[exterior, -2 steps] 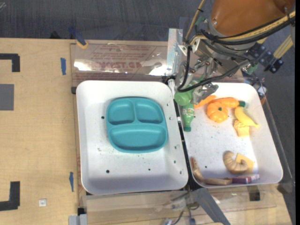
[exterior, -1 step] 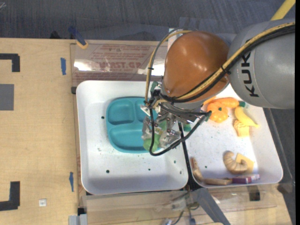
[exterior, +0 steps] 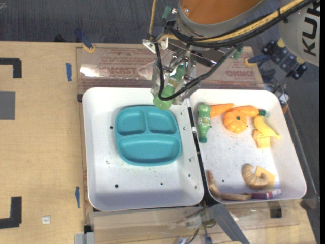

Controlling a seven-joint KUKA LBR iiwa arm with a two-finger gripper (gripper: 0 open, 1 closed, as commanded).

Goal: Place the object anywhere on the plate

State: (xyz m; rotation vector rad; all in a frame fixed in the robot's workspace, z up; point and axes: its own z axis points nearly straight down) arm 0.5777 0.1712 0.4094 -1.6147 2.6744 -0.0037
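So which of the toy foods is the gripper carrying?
The light green one, pinched in the gripper over the teal plate's back edge. The other toys, like the orange pumpkin and green bottle, lie in the right bin.

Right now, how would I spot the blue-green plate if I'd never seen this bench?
Find the two white bins side by side and take the left bin. The plate lies flat in it: teal, rounded, split into three compartments. The toy food lies in the right bin.
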